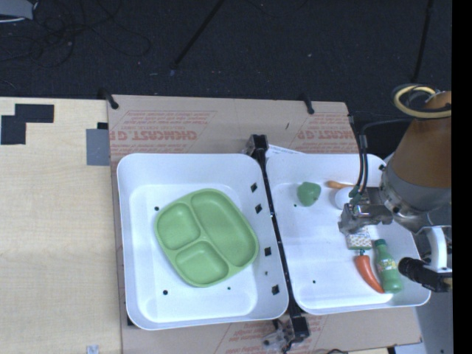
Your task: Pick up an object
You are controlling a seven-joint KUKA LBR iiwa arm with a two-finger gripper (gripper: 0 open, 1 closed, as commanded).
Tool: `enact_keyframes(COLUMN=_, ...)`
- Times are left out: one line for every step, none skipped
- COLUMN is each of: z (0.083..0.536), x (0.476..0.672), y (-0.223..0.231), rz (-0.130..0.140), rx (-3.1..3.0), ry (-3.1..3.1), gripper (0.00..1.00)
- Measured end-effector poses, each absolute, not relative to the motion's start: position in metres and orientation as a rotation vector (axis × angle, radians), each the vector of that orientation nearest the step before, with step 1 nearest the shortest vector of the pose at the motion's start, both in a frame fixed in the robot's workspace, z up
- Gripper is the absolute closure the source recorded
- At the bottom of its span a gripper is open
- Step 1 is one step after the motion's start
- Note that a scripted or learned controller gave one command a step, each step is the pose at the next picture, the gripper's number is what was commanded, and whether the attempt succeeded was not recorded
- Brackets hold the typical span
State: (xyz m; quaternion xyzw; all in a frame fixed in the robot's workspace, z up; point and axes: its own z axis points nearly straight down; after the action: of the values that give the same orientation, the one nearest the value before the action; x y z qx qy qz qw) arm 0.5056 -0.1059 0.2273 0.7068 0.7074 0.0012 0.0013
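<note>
Camera view, from my station: arm point(422, 153) comes in from the right edge, orange band up high, grey wrist angled down and left over the right bin point(324, 290). Gripper point(358, 226) sits low in that bin, near its right half, metal head pointing left-down. I can't tell whether anything is between the fingers or how wide they stand; that part is too small and dark.

Right under the gripper I see a small checkered piece point(359, 240), touching or just below the tips, can't tell which. Just beside it lies an orange carrot toy point(366, 270), tilted, and a green bottle point(386, 264) next to the carrot on the right, both near the bin's lower right corner. A green round toy point(309, 192) lies further left, apart from the gripper. A small orange-and-white item point(339, 185) lies just right of it.

Left bin point(140, 198) holds a green divided plate point(206, 237), three compartments, lying flat and tilted. Both bins rest on cardboard point(184, 127).
</note>
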Motion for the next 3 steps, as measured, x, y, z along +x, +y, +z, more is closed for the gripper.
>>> enact_keyframes(z=0.280, x=0.507, y=-0.107, rz=0.003, rx=2.218, ry=2.220, gripper=1.00)
enact_keyframes(z=0.278, x=0.512, y=-0.055, rz=-0.001, rx=2.219, ry=2.228, gripper=1.00)
enact_keyframes(z=0.277, x=0.522, y=-0.005, rz=-0.001, rx=2.219, ry=2.228, gripper=1.00)
